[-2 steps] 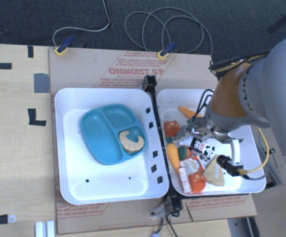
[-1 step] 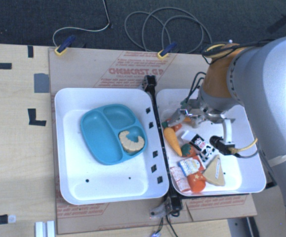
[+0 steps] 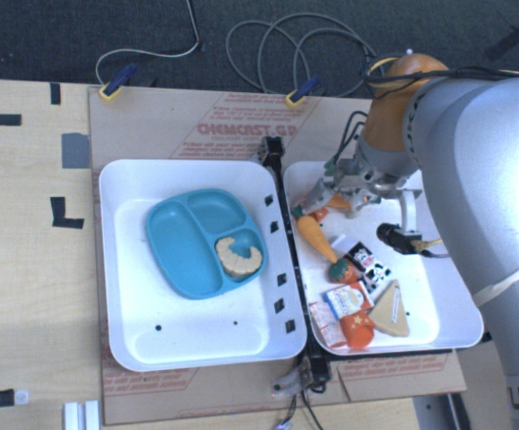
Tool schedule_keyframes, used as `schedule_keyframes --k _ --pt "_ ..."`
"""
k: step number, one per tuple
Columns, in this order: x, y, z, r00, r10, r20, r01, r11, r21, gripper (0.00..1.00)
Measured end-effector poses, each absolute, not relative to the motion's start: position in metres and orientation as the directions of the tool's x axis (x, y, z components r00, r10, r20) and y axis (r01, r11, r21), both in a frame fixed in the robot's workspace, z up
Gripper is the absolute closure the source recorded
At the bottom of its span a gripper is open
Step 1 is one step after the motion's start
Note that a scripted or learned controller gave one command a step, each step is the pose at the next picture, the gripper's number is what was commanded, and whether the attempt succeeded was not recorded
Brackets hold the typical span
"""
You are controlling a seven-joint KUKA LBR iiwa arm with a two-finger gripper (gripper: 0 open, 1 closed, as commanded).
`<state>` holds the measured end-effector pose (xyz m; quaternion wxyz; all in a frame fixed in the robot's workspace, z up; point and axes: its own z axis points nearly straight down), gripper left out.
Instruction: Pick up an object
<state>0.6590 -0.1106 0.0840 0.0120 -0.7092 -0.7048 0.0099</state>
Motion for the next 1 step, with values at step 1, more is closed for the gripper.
schedule_keyframes --k 1 --pt "0.6611 -0.1106 0.0947 0.002 1.000 -0.003 1.000 -0.002 -0.019 1.00"
